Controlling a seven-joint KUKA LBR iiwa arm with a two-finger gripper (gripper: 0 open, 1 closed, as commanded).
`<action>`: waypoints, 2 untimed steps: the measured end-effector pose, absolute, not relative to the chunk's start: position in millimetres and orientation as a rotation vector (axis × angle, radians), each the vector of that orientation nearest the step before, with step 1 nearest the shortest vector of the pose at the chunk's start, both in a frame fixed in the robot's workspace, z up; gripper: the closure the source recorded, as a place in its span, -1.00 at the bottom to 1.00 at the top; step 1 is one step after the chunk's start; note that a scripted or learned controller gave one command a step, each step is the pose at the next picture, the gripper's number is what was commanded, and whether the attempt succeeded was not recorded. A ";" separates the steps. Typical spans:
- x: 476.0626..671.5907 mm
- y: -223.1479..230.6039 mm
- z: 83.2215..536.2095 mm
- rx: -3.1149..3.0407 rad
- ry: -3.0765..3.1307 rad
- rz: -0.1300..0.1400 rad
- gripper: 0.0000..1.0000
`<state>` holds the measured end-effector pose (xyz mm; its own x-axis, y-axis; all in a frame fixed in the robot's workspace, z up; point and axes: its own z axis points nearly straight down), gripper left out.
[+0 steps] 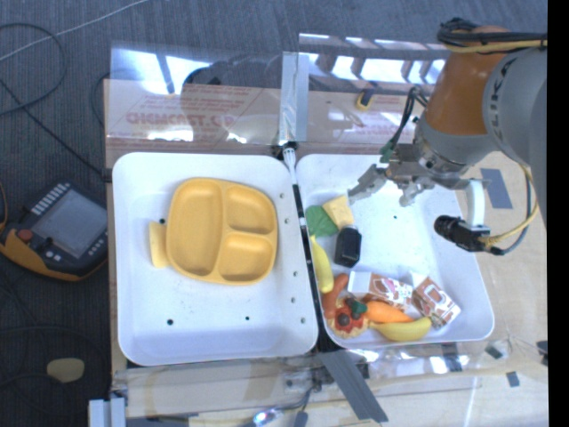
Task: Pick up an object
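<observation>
A grey and orange robot arm (484,87) hangs its gripper (388,188), fingers spread and empty, above the right bin (462,265), where toy food (378,305) crowds the near corner. The left bin (133,318) holds a yellow divided plate (222,229); dark carpet (53,78) surrounds the bench.

Dark grey carpet floor (107,7) all round the bench, a thin pale cable (53,27) looping across it at upper left. On the floor to the left, a grey handheld control pendant with a dark screen (62,229), tilted, orange casing at its near edge. A small tan blob (64,369) lies on the carpet below it. Behind the bins, a flat brown cardboard sheet with faded red lettering (191,114), under glare.
</observation>
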<state>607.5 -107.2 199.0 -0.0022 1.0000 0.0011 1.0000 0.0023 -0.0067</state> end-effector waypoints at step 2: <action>580.6 -107.7 103.1 -2.357 -2.070 0.007 -1.00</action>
<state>580.6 -107.7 103.1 0.1293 0.9916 -0.0004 0.9916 -0.1293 -0.0062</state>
